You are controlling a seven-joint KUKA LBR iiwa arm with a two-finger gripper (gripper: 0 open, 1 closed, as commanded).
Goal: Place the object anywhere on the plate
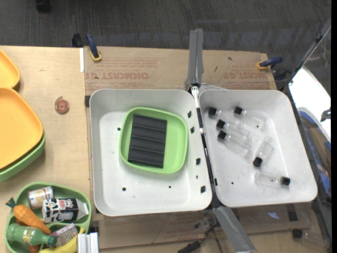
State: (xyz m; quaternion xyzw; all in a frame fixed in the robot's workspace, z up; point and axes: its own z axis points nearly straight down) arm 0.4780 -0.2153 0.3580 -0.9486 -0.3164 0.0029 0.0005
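A green square plate sits in the left white bin. On the plate lies a dark ribbed rectangular block, flat and roughly centred. In the right white bin lie several clear plastic vials with black caps; one vial is near the back, another vial is at mid-right and a third vial is near the front.
Yellow plates are stacked on the wooden bench at far left. A green bowl of toy food stands at the front left. Clamps hold cardboard behind the bins. A metal divider post rises between the bins.
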